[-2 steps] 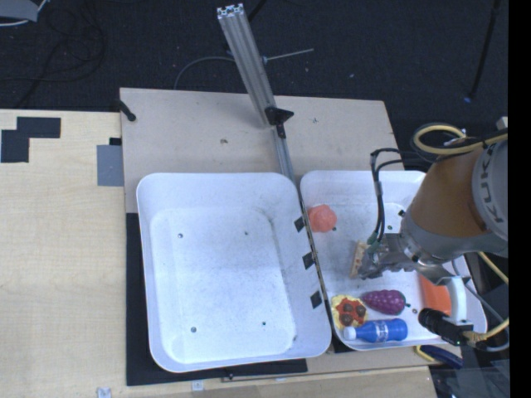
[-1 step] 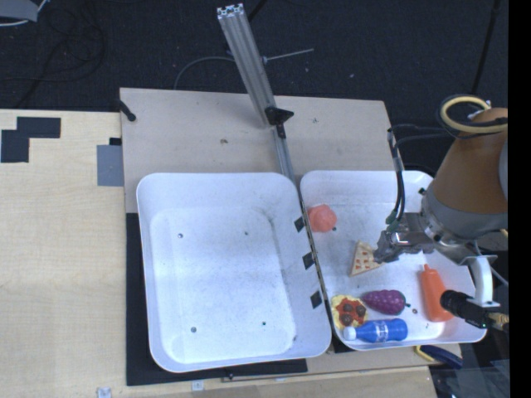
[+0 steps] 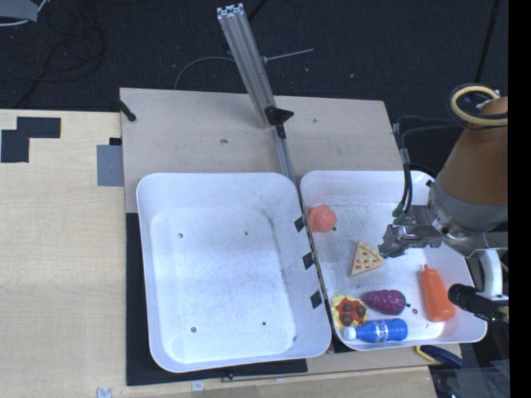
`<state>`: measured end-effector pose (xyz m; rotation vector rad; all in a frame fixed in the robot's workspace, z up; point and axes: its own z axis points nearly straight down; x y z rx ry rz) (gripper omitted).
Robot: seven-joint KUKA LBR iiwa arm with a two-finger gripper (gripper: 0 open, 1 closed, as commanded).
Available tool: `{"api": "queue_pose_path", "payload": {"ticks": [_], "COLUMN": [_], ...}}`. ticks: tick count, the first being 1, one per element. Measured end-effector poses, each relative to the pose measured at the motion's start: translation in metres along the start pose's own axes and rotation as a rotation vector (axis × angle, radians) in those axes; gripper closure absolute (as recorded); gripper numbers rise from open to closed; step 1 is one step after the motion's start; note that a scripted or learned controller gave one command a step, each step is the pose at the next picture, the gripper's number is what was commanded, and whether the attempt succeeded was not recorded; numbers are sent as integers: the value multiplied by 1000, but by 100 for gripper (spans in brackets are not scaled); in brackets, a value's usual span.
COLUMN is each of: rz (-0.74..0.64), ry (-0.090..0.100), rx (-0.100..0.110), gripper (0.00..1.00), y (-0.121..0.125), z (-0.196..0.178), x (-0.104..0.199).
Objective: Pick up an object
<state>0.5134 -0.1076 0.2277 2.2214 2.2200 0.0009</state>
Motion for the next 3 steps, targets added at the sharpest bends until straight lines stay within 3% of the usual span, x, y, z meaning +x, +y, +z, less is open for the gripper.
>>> {"api": "queue_pose_path", "payload": {"ticks": [2,3], "rz": [-4,-4], "ry": [0,1], "rx": [1,3], "gripper": [100,100], "y": [32,35], "z": [-10,0], "x": [116,168]}}
